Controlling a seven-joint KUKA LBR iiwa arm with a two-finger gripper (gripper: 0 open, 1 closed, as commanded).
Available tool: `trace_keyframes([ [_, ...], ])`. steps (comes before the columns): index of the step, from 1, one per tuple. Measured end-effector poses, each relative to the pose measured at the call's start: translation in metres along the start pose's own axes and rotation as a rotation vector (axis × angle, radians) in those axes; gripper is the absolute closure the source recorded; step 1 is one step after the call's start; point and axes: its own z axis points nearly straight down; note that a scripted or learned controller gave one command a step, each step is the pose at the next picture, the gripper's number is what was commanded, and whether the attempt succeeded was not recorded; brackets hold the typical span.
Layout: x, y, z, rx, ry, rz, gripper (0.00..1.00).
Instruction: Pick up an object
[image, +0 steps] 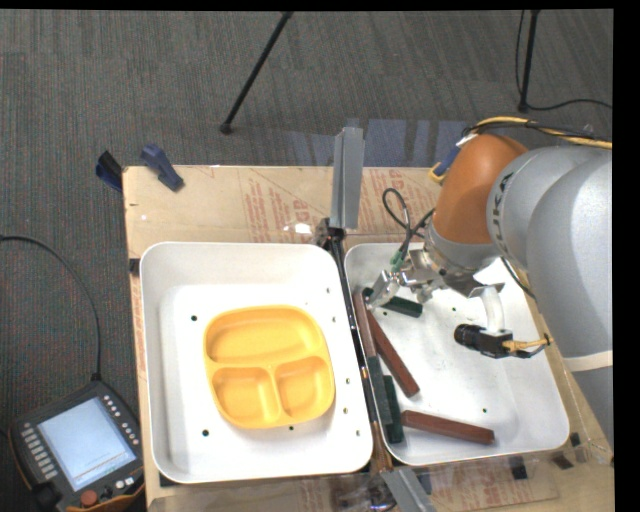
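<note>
My gripper (390, 287) hangs low over the back left corner of the right bin (520, 400). A small dark green block (404, 308) lies right beneath it, touching or nearly so. A brown bar (392, 357) lies slantwise in front of the gripper. A second brown bar (448, 427) rests near the bin's front wall. A dark green bar (388, 402) lies along the bin's left wall. A yellow divided plate (268, 365) sits in the left bin (160, 300).
A grey upright post (347, 180) stands behind the gap between the bins. The arm's grey body and orange band (475, 195) cover the right bin's back right. A teach pendant (75, 445) lies on the floor at the front left.
</note>
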Motion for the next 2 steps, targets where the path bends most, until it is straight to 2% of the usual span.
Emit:
trace_keyframes([
  [1,0.001,-0.001,-0.008,0.007,0.003,-0.002,1.00],
  [2,0.010,-0.014,-0.169,0.001,-0.001,-0.023,1.00],
])
